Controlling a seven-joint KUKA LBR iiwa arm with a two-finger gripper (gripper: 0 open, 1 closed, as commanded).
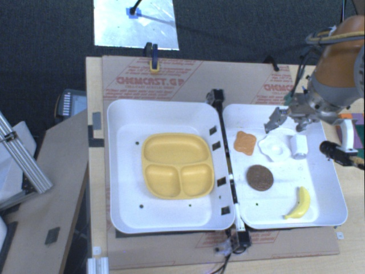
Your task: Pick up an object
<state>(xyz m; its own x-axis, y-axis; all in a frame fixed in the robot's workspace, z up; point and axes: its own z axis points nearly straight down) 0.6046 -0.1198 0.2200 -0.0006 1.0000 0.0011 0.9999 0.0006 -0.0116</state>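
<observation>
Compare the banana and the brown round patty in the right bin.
The banana is yellow, long and curved; the brown patty is dark, flat and round. The banana lies near the bin's front edge, the patty closer to the bin's middle. Both rest loose in the right bin, apart from the hand.

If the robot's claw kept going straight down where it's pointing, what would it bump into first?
Probably the white fried-egg toy, lying just below the gripper in the right bin. The white cup sits close beside it, and depth is hard to judge from this slanted view.

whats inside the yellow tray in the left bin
The yellow tray sits in the left bin; all three compartments look bare. What lies beneath the tray is covered.
</observation>
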